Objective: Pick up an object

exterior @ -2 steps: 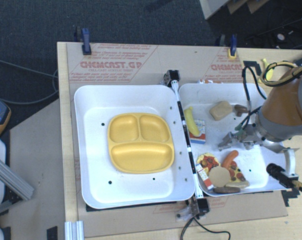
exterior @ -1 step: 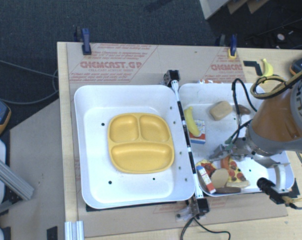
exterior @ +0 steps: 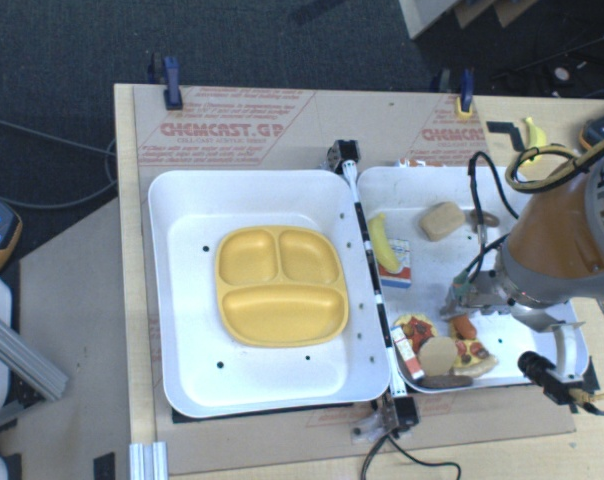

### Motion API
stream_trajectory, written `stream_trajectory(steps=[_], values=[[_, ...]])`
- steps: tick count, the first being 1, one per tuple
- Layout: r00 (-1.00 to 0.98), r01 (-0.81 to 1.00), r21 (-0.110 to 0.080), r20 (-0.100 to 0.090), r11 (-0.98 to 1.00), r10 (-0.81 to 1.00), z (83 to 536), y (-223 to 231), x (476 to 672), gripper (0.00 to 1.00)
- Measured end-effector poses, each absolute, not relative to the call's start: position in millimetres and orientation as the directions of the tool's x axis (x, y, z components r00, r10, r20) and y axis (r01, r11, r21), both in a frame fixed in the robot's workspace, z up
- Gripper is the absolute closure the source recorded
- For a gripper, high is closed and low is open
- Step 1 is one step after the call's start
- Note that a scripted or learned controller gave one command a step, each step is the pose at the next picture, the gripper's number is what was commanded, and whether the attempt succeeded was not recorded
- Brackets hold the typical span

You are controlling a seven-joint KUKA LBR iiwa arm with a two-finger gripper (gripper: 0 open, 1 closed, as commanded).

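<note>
Arm low over the right-hand white bin, aiming at the toy food there.

From my seat I see the grey arm with the orange band reaching into the right-hand shallow white bin, its gripper hanging just above a small red sausage-shaped toy; I cannot tell whether the fingers are spread or pressed together. Near that sausage lie a pizza-slice toy and a tan round piece; further from it sit a yellow banana toy and a beige bread-like lump. The left-hand white bin carries a yellow divided plastic tray. I judge the sausage light, hard and slick, likely to roll, so I would pinch it across its narrow middle.
</note>
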State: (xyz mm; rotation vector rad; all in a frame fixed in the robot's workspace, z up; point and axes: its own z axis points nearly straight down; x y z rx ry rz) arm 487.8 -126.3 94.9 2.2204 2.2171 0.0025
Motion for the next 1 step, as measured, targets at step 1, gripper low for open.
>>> stream_trajectory(steps=[1], values=[[-0.010, 1.000, 0.012, 0.000, 0.010, 1.000, 190.2, -36.9, 532.7, 1.00]])
